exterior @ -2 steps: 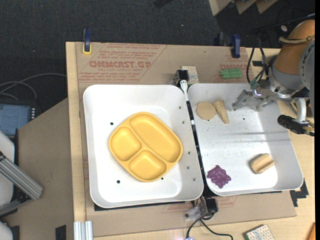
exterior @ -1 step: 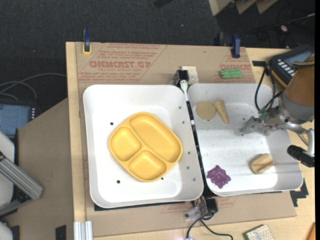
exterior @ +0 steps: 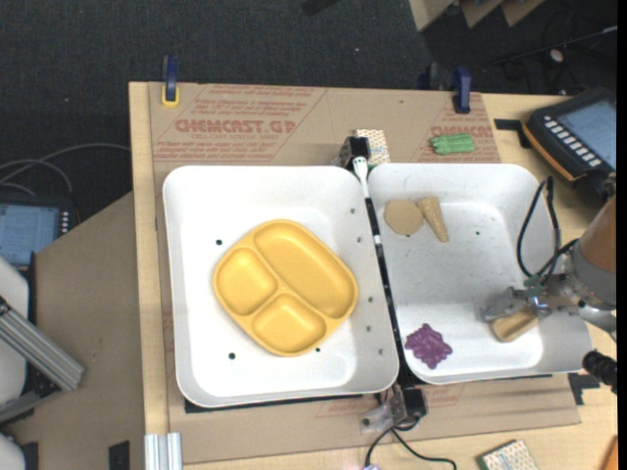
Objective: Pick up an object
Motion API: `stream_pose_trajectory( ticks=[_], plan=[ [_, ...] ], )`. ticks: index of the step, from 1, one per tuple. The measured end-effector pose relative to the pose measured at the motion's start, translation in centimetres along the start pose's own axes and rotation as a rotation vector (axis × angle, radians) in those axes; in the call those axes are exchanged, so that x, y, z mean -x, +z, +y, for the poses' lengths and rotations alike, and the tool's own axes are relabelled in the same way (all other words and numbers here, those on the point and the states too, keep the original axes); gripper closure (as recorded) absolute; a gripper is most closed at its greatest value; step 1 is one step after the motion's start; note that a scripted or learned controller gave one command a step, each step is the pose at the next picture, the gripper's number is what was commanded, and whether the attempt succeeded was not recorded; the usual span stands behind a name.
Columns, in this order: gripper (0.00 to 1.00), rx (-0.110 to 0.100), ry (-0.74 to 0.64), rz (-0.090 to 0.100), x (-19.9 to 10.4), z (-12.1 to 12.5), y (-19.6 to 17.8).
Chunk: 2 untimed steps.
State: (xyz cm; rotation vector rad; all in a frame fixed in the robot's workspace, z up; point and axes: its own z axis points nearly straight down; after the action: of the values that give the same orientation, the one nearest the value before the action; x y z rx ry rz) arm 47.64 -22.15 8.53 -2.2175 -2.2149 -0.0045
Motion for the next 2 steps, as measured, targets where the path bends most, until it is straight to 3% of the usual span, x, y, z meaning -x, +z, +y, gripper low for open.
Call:
stream_pose_trajectory(
  ticks=[1,2],
  plan=[
    [0.0,0.002,-0.003,0.0,-0.1,0.3,0.0],
    [0.0,0.002,-0.003,-0.005,-2.6,0.3,0.1]
  ],
)
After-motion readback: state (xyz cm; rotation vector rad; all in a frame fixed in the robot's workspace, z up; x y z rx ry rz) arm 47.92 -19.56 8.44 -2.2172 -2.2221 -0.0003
